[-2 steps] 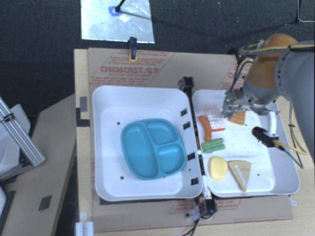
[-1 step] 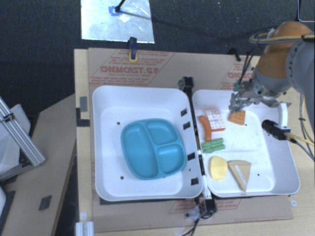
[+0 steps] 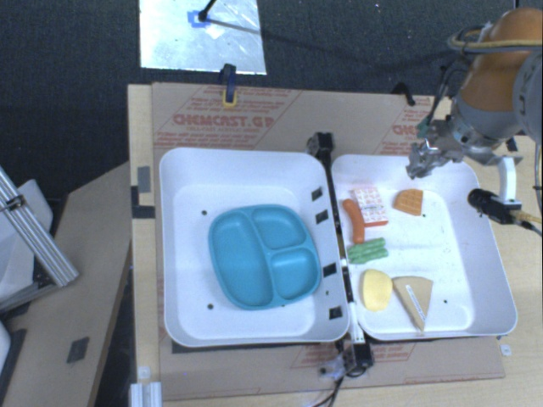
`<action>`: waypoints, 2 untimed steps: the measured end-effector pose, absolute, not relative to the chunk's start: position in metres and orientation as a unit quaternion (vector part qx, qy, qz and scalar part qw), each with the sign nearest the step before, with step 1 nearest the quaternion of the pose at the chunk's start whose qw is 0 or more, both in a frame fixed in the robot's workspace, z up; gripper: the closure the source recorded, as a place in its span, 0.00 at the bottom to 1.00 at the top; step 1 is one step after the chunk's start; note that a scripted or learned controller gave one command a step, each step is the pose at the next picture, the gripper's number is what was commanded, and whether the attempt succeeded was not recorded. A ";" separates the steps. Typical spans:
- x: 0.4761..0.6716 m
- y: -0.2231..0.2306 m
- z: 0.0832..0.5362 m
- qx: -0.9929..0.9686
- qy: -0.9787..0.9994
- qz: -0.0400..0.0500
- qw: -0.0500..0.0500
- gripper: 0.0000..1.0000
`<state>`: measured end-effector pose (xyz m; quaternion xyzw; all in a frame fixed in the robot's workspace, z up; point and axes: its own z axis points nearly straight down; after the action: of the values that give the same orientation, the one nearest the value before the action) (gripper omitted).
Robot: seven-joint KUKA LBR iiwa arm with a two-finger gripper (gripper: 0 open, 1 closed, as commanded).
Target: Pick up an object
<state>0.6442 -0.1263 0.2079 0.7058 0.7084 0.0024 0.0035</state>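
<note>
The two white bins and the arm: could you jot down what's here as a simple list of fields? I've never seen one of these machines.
left bin: holds a blue divided tray
right bin: holds six small play-food pieces
near the divider: orange sausage, pink-and-white packet, green beans
front of right bin: yellow lemon-like piece, tan wedge
back of right bin: orange waffle-like piece
gripper: above the right bin's back edge, nothing seen in it
arm: comes in from the right

Right bin: orange sausage [image 3: 354,220], pink carton [image 3: 371,205], waffle [image 3: 409,202], green beans [image 3: 367,251], yellow lemon [image 3: 377,289], cheese wedge [image 3: 414,298] (all lying flat)
</note>
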 end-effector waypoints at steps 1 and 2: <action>0.611 -0.076 0.205 0.704 0.710 0.000 -0.001 1.00; 0.591 -0.028 0.201 0.704 0.710 0.000 -0.001 1.00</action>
<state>0.5915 -0.0277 0.2006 0.7038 0.7104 0.0004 -0.0012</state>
